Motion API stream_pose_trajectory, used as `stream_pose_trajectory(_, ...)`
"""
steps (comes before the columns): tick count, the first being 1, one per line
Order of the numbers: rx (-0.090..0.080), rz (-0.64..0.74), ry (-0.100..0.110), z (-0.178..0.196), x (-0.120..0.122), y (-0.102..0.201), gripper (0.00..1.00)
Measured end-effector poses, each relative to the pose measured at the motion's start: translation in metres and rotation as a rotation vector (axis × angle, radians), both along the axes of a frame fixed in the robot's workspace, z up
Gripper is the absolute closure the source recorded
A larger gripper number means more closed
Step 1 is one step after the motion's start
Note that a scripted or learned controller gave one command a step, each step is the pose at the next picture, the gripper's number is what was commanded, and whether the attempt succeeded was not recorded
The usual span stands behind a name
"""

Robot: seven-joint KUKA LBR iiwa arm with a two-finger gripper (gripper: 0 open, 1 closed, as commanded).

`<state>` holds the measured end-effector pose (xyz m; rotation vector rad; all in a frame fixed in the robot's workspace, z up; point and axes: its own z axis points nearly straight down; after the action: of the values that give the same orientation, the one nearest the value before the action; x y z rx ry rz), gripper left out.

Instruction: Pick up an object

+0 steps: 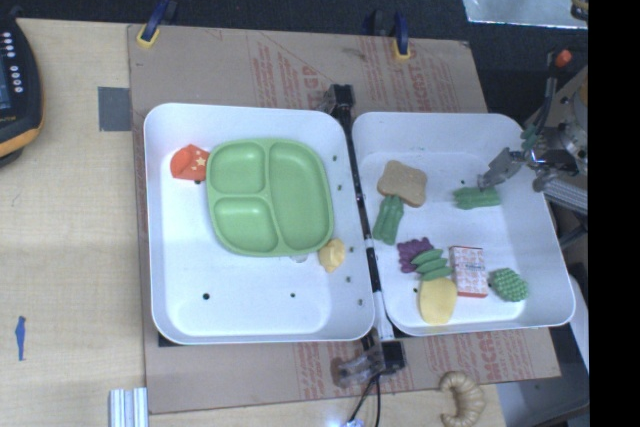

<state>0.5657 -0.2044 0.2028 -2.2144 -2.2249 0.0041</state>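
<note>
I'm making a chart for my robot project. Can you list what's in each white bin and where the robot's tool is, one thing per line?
left bin: green divided plate, red toy with a yellow star at the plate's left, small yellow piece at its lower right corner
right bin: bread slice, green pickle, purple grapes, yellow piece, red and white packet, bumpy green piece, flat green piece
tool: over the right bin, right above the flat green piece
grasp: cannot tell
</note>
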Motion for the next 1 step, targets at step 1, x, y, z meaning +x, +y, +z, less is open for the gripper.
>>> stream_pose_trajectory(1, 0.001, 0.004, 0.007, -0.1176, 0.0228, -0.0064, 0.00)
